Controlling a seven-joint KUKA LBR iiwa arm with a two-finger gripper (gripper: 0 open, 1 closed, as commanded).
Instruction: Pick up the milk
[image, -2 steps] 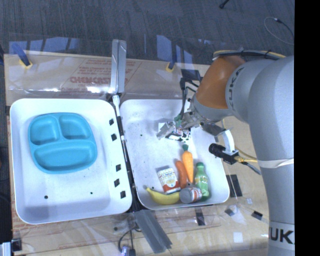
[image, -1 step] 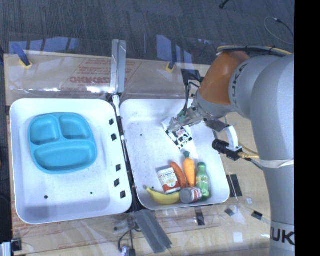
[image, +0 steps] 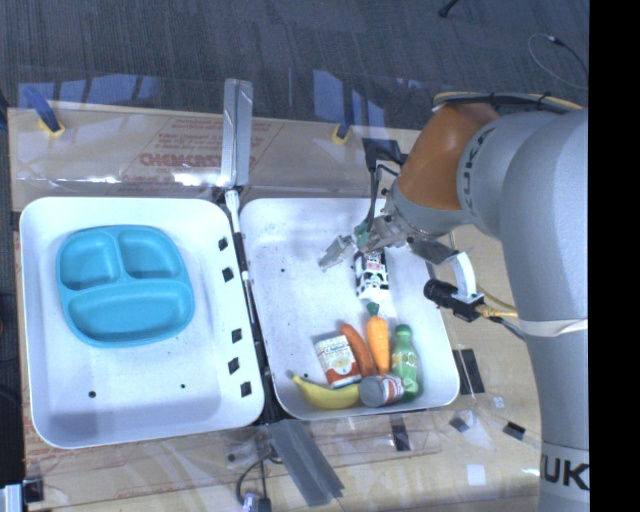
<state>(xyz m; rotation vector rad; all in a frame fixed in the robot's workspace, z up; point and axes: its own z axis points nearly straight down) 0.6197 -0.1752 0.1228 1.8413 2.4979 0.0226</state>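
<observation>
The milk (image: 373, 277) is a small white carton with black cow patches. It lies in the right bin (image: 290, 300), near its right wall and above the pile of food. My gripper (image: 349, 246) hovers at the carton's upper end. One grey finger (image: 331, 254) juts out to the left, and the other sits close to the carton's top. The fingers stand open, and the carton is not between them; it lies just below and to the right of them. The grey arm with its orange band (image: 440, 165) comes in from the right.
At the right bin's front lie two carrots (image: 378, 340), a green bottle (image: 404, 360), a banana (image: 325, 392), a red-labelled box (image: 335, 360) and a grey can (image: 375, 390). The left bin (image: 60, 400) holds a blue divided plate (image: 125, 282).
</observation>
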